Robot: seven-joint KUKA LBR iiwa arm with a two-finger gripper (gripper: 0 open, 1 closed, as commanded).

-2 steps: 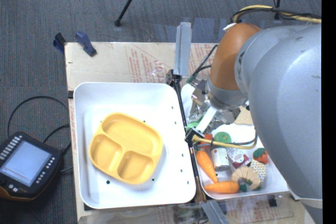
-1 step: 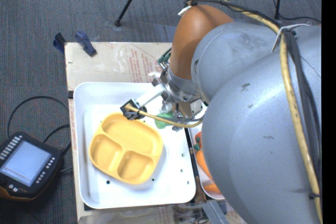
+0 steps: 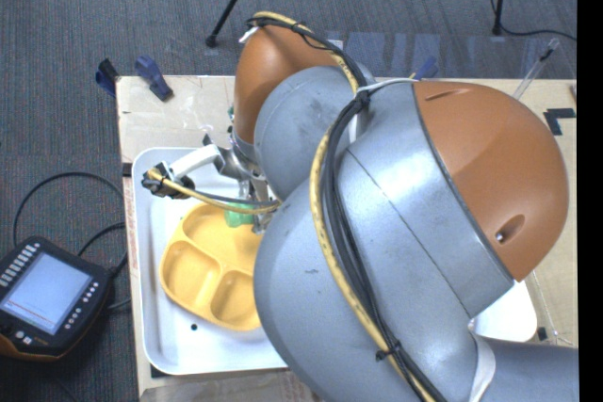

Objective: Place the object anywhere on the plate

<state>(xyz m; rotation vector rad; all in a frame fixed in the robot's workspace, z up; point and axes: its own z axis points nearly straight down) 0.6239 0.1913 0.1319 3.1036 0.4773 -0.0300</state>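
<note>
A yellow divided plate [image 3: 203,273] lies in the left white bin [image 3: 151,202]; the arm hides its right side. My gripper [image 3: 247,201] hangs over the plate's far rim, below the orange-banded wrist. A small green object [image 3: 238,219] shows right under the gripper, at or just above the plate's upper compartment. I cannot make out whether it is held or resting on the plate.
The arm's grey and orange bulk [image 3: 405,231] covers most of the bench and the right bin, of which a white corner [image 3: 509,315] shows. A yellow-and-black cable [image 3: 179,188] loops over the left bin. Blue clamps [image 3: 151,75] lie at the bench's far left corner. A teach pendant [image 3: 42,297] lies on the floor.
</note>
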